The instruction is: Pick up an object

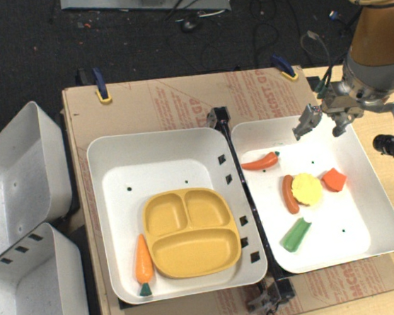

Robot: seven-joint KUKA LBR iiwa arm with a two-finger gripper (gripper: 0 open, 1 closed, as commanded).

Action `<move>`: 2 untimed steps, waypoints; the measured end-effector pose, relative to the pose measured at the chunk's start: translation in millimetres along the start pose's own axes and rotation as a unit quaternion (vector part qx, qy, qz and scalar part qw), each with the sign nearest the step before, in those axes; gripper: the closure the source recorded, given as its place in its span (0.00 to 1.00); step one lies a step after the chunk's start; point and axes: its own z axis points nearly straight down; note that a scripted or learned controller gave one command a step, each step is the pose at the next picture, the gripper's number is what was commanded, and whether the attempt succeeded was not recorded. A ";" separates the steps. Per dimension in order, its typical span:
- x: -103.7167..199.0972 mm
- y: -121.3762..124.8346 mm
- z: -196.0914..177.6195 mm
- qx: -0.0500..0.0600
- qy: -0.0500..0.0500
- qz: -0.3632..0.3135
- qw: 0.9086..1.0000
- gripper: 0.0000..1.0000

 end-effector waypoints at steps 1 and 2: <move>0.2 2.1 -5.7 -0.005 -0.001 -0.001 1.000 0.00; 7.2 7.0 54.4 -0.002 0.000 -0.002 1.000 0.00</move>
